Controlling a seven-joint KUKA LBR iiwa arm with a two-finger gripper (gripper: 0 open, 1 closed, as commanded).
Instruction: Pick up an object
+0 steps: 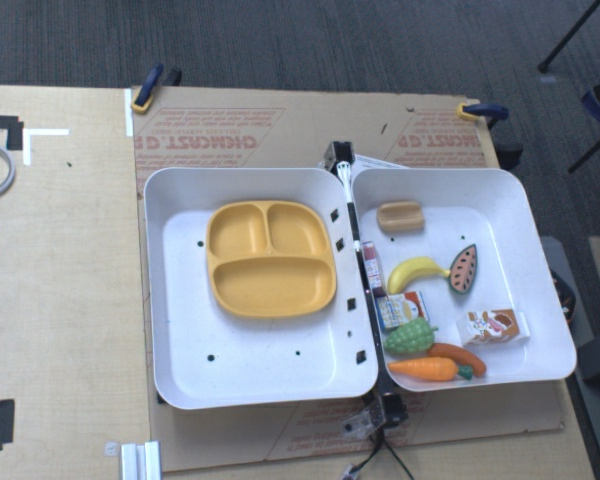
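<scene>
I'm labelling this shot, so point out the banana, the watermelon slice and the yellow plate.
banana (417,272), camera view, middle of its curve.
watermelon slice (464,269), camera view, red flesh.
yellow plate (272,284), camera view, large lower compartment.

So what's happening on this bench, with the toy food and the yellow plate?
Nothing is being handled right now. Two white bins sit side by side. The left bin holds a yellow divided plate. The right bin holds toy food: a bread piece, a banana, a watermelon slice, two carrots, a green vegetable and two small cartons. The job is to pick one up, and none has been lifted yet.
</scene>
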